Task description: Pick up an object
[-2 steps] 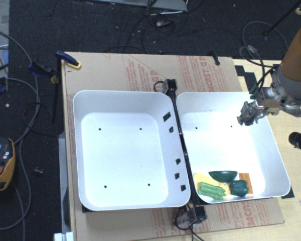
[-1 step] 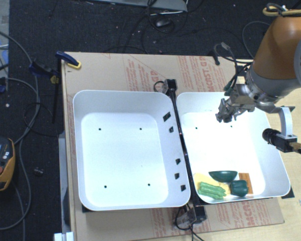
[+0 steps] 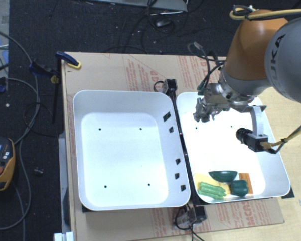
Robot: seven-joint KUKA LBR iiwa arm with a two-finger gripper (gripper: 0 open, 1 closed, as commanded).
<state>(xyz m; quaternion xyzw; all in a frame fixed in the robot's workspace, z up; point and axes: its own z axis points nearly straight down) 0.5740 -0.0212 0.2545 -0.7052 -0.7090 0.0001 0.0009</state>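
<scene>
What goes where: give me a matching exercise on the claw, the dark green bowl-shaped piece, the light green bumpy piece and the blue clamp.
Things:
1. claw
2. dark green bowl-shaped piece
3. light green bumpy piece
4. blue clamp

Places:
A. far left corner of the bench
B. over the far part of the right bin
C. near edge of the right bin, leftmost of the cluster
D. right bin, just behind the light green piece

Pairs: 1-B, 2-D, 3-C, 4-A

The bench (image 3: 115,69), tan board, bears two shallow white bins touching side by side: right bin (image 3: 271,185) beneath the gripper (image 3: 202,115), left bin (image 3: 80,134) beside it.
</scene>
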